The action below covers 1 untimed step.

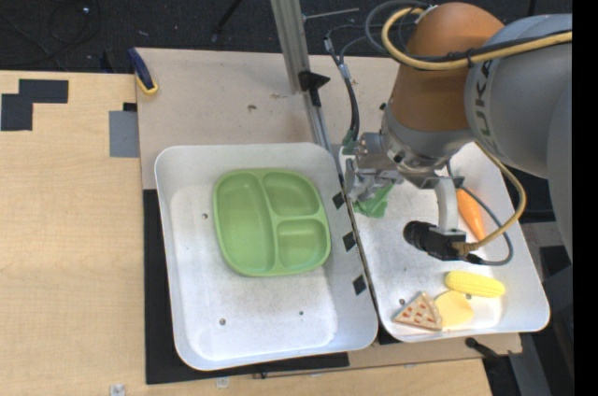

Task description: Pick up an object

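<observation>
Bench bins under lamp: hand (pixel 372 189) low over green object (pixel 373 204) in right bin (pixel 523 315); grip unclear, nothing lifted yet.

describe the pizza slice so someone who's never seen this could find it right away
Start at the right bin, the one the arm reaches over, and go to its near edge. The pizza slice lies there, just left of a pale yellow piece and below the corn. It is the one flat triangle, tan-crusted with a reddish checked top, while its neighbours are plain yellow.
</observation>
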Available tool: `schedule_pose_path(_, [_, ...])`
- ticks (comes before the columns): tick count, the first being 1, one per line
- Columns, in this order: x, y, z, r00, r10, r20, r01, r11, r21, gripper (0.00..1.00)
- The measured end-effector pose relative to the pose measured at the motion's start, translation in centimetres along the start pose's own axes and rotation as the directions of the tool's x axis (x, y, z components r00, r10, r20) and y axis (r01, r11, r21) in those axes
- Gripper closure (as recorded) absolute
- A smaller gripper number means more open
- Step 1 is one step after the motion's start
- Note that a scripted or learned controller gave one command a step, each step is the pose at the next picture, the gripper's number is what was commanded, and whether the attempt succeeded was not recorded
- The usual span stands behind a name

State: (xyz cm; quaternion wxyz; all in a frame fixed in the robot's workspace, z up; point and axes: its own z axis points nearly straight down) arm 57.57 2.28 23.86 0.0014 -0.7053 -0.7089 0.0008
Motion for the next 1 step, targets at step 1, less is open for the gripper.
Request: schedule_pose_path(1, [4.35,-1.06,0.02,1.0,0.0,-0.001,0.0,1.0,0.002,1.0])
